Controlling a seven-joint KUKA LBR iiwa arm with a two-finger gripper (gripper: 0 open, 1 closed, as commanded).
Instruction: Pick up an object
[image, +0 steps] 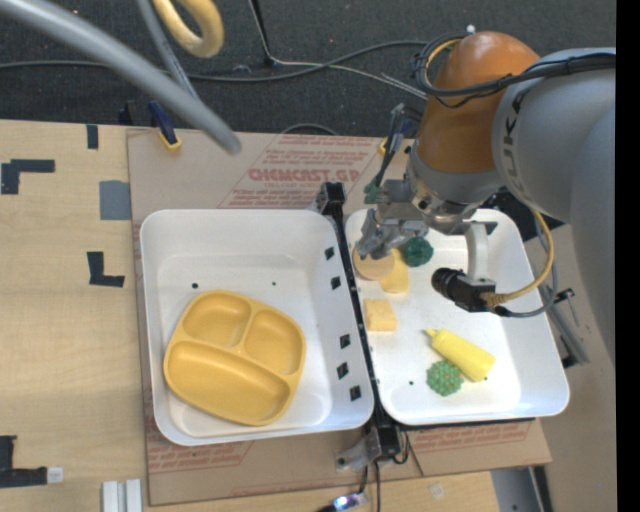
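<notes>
My gripper (380, 243) is low over the far left corner of the right bin (530, 300), close to the divider between the bins. Directly under it lie a round tan piece (371, 268) and a pale yellow piece (396, 279). A dark green item (418, 251) sits just to its right, partly hidden by the wrist. Closer to the front of that bin are a yellow cheese-like block (380, 316), a yellow bottle (463, 353) and a green broccoli-like ball (444, 377). Whether anything sits in the gripper is hidden.
The left bin (180, 240) holds a yellow divided plate (235, 356). The arm's grey body and orange band (470, 70) cover the far right of the bench. A black cable fitting (462, 288) hangs over the right bin's middle.
</notes>
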